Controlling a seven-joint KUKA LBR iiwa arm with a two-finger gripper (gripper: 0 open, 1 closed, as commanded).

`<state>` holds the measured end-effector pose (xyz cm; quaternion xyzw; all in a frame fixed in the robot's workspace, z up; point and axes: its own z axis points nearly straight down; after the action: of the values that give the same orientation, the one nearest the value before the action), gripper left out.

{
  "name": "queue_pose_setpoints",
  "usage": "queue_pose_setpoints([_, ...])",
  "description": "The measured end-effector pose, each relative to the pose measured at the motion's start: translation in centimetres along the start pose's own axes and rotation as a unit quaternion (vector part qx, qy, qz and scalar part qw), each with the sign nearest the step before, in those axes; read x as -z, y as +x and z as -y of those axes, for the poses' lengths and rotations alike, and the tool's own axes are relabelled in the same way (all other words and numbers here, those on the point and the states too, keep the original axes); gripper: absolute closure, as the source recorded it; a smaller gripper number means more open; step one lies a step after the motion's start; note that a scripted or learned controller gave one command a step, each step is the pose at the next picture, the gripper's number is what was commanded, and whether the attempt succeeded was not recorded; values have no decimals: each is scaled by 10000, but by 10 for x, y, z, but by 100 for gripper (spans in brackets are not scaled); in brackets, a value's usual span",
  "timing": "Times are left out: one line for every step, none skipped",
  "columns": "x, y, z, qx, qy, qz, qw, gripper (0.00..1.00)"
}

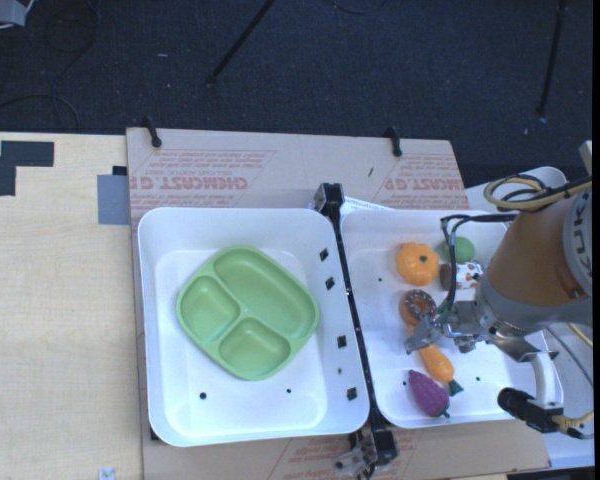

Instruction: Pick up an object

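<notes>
Gripper (432, 330) low in right bin (380, 388), over donut (416, 305) and carrot (437, 362); finger state cannot be told. Orange (417, 263) at 12 o'clock of it, eggplant (428, 393) at 6. Green plate (246, 311) in left bin (170, 408).

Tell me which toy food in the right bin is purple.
The eggplant-like piece near the bin's front edge; the others are orange, green or brown.

In the right bin lie an orange pumpkin (417, 263), a carrot (437, 363) and a purple eggplant (428, 393).
</notes>
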<state>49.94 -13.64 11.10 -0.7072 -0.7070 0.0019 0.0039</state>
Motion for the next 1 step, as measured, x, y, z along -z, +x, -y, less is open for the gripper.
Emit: queue_pose_setpoints([-24, 1, 0, -3, -21, 7, 10000, 0])
